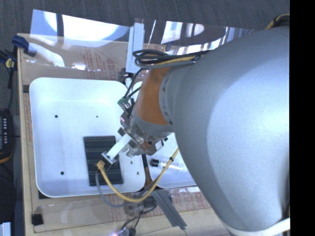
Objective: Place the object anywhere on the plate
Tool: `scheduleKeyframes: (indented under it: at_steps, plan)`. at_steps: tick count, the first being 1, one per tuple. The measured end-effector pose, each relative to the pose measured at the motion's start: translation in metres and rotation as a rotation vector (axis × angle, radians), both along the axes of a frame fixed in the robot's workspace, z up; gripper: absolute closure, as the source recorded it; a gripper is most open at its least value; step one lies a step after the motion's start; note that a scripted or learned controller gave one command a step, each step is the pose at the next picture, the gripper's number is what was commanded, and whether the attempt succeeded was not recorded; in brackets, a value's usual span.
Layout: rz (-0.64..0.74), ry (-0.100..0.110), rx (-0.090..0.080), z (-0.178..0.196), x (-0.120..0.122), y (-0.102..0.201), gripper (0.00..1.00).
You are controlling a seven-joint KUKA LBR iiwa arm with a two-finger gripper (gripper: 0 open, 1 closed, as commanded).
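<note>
Camera view
Writing: faint reddish print point(91, 58) on the board behind the left bin, with more on the board in front of the right bin. All of it is too blurred to read.
Left bin point(49, 146): white and shallow, with 3 small dark dots on its floor.
Right bin point(184, 178): a strip of white floor shows at the near edge, and the arm covers the rest.
Arm point(236, 122): grey, filling the right half and cut off at the lower edge. Its orange band point(150, 102) sits above the wrist.
Black cables point(152, 58): coiled behind the orange band.
Gripper point(139, 142): low over the divide between the 2 bins, by the left bin's right rim, and seen from behind the wrist.
Gripper state: cannot tell whether it is open or closed, or whether it holds or touches anything.
Object and plate: cannot tell where they lie, since the arm hides most of the right bin.
Blue clamp point(19, 43): at the bench's far-left corner.
Black device point(4, 132): cut off by the left edge, with pale marks that are illegible.
Clear panel point(83, 28): upright behind the bins, with bright reflections.
</note>
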State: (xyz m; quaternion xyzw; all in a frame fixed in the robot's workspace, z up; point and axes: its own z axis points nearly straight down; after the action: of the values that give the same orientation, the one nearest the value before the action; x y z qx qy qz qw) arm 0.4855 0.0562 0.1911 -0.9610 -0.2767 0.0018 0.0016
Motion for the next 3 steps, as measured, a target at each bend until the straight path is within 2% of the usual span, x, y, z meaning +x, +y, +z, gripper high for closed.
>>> scheduleKeyframes:
  at_steps: [1, 2, 3]
  plan:
    - [0.235, 0.000, 0.000, 0.000, 0.039, 0.027, 1.00]
    - [0.158, 0.003, -0.001, -0.078, 0.090, 0.052, 1.00]
    - [0.284, 0.000, 0.000, 0.000, 0.066, -0.017, 1.00]
